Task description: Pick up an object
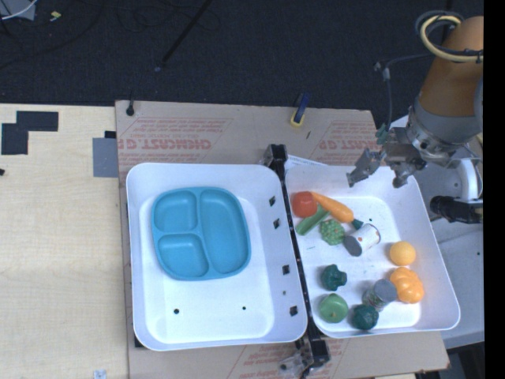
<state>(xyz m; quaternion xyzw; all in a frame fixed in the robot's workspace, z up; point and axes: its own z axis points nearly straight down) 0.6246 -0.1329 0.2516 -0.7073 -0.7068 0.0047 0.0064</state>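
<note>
My gripper [376, 177] hangs over the far rim of the right bin [436, 243], fingers spread open with nothing between them. Below and to its left lie a red tomato [304, 204], an orange carrot [333, 206], a green pod [310, 223] and a piece of broccoli [331, 231]. A grey and white cup-like piece [360, 239] rests mid-bin. Farther toward the front are an orange ball [402, 253], an orange pepper [407, 285], a grey piece [381, 292], a dark green toy [332, 276], a green apple [333, 307] and a teal toy [364, 317].
The left bin [142, 290] holds a blue divided plate [200, 233]. A black divider [286, 243] with clips runs between the bins. The arm's orange band [450, 65] rises at the upper right. A blue and yellow clip [299, 110] lies on the cardboard behind the bins.
</note>
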